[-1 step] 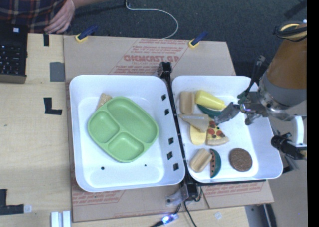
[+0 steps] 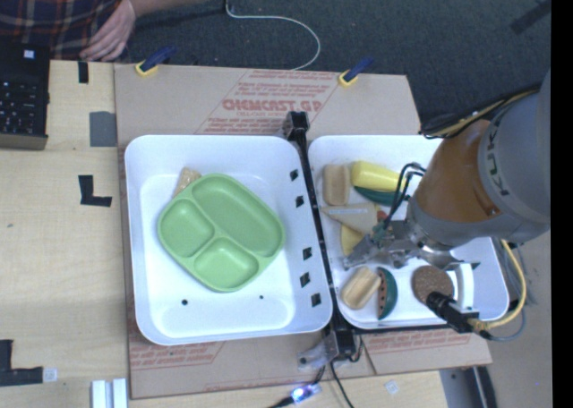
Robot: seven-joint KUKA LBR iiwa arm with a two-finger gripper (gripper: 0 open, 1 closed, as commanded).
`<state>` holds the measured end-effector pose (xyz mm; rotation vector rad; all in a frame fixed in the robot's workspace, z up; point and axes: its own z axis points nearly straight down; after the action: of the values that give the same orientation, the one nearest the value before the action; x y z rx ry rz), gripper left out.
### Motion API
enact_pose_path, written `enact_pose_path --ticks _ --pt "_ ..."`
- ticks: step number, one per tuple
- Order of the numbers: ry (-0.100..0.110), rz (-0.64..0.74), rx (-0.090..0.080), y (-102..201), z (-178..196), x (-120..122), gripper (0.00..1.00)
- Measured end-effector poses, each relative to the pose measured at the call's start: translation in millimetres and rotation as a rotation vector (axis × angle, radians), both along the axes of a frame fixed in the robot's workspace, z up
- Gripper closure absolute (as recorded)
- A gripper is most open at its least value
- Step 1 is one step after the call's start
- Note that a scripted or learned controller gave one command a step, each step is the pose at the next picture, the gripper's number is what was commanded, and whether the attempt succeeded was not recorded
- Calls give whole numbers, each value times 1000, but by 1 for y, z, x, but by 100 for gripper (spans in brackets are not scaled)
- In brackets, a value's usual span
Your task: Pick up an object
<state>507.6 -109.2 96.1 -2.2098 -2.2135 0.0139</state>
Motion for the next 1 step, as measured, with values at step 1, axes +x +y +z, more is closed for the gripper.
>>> enact_pose_path --ticks 1 --pt "-14 1 -3 17 -12 39 0"
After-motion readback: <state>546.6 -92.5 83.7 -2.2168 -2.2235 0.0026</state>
